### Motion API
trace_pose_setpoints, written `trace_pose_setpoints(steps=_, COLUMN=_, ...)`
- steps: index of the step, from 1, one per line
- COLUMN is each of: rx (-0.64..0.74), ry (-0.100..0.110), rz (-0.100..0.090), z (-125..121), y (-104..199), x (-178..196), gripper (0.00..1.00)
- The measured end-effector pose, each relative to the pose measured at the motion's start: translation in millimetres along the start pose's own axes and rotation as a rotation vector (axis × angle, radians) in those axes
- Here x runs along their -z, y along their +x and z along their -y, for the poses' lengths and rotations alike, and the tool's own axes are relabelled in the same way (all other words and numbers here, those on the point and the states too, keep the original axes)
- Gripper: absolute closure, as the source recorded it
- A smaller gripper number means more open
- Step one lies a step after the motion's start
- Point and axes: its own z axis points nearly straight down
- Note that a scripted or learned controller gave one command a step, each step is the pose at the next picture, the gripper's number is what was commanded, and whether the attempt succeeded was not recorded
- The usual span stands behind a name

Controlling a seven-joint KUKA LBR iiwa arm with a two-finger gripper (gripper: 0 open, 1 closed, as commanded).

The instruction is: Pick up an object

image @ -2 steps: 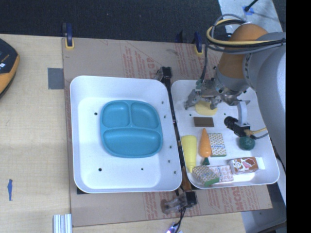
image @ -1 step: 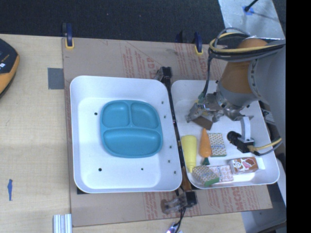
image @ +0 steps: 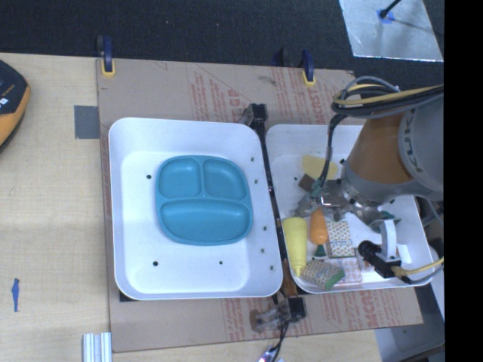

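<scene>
My gripper point(image: 319, 200) is low inside the right bin point(image: 407, 202), at its left-middle. Just below it lies a small orange carrot-shaped object point(image: 319, 229). To the left of that is a long yellow object point(image: 295, 241). A speckled square pad point(image: 340, 239) lies to the right of the orange one. A yellow wedge point(image: 316, 167) and a small brown piece point(image: 307, 181) sit just behind the gripper. A green patterned item point(image: 325, 274) rests near the bin's front edge. The arm's wrist hides the right part of the bin.
The left bin point(image: 136, 202) holds a blue divided plate point(image: 203, 200). Black and white cables point(image: 385, 251) hang from the wrist over the right bin's front right corner. A yellow and black device point(image: 9, 100) lies at the far left of the bench.
</scene>
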Motion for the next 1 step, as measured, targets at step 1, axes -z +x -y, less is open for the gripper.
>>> trace_pose_setpoints(steps=1, rx=0.002, ry=-0.004, rz=0.002, z=-2.8, y=-1.3, x=11.0, gripper=1.00)
